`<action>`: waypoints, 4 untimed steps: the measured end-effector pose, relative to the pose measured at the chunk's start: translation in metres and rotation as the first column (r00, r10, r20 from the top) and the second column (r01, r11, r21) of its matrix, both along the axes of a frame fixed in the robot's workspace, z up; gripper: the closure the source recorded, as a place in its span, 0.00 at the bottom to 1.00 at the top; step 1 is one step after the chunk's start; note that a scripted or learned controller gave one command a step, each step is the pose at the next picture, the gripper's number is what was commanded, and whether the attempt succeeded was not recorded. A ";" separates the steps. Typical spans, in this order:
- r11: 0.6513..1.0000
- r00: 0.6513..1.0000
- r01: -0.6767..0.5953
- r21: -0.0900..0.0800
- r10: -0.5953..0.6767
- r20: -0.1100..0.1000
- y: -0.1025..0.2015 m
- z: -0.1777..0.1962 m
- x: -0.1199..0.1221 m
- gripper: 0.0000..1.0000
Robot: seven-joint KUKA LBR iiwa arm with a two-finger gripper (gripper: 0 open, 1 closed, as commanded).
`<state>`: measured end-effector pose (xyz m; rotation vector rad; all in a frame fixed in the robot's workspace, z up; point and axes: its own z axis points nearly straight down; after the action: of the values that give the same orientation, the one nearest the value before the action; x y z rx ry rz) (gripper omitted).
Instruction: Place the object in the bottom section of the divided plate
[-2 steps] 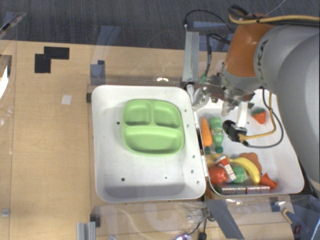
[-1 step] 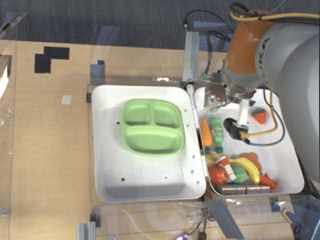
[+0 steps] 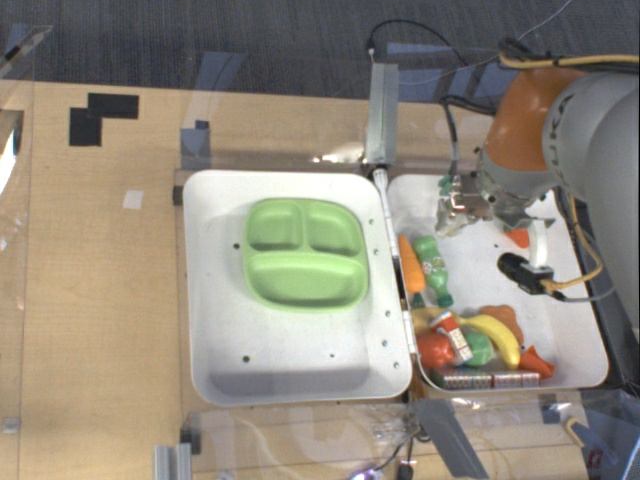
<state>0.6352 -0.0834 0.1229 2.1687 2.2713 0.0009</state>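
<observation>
A green divided plate [image 3: 248,258] lies in the left white bin [image 3: 215,358]; its one wide section [image 3: 305,278] faces the front and two smaller sections sit behind it, all bare. My gripper [image 3: 453,214] hangs over the back left part of the right bin [image 3: 585,353], just behind a green bottle [image 3: 432,268] and an orange carrot [image 3: 409,264]. I see nothing held in it.
The right bin's front holds a heap: a yellow banana [image 3: 498,336], a red round toy [image 3: 436,352], a red bar [image 3: 490,379] and an orange cone [image 3: 536,360]. A small orange piece [image 3: 517,237] lies near the gripper. A metal rail [image 3: 383,118] stands between the bins.
</observation>
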 end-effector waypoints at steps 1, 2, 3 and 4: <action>0.988 0.988 -0.151 -0.001 0.151 0.001 -0.097 -0.023 -0.021 1.00; 0.991 0.991 -0.136 0.001 0.136 0.002 -0.071 -0.028 -0.014 1.00; 0.967 0.967 -0.255 -0.007 0.255 0.009 -0.125 -0.034 -0.066 1.00; 0.992 0.992 -0.123 0.000 0.123 0.002 -0.123 -0.007 -0.083 1.00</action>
<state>0.5517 -0.2059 0.1157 2.0235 2.4001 0.0033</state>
